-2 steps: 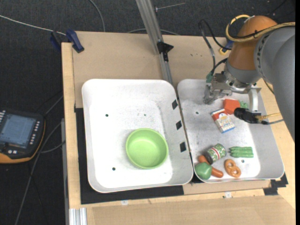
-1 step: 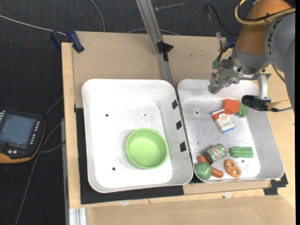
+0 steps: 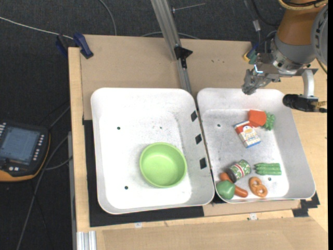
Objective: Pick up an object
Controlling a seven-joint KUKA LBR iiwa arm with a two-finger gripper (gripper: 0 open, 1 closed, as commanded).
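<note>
a wooden tabletop (image 3: 130,61) stood on dark carpet, with cables trailing across the floor and a control pendant (image 3: 21,150) lying off to the left. two white bins sat side by side on it. the left bin (image 3: 104,113) held a green bowl (image 3: 163,164). the right bin (image 3: 296,155) held the pickable things: a carrot (image 3: 258,118) and a small carton (image 3: 248,134) near the middle, and a can (image 3: 240,170), a green pepper (image 3: 226,190), a pretzel (image 3: 258,186) and a green pod (image 3: 267,168) toward the near edge. the tool (image 3: 252,85) hung over the far rim of the right bin, well apart from every item and holding nothing; i could not tell how wide it stood. this looked like the approach step, nothing yet chosen. the next move would likely call for travelling inward over the carrot or carton, then descending squarely onto one piece.
</note>
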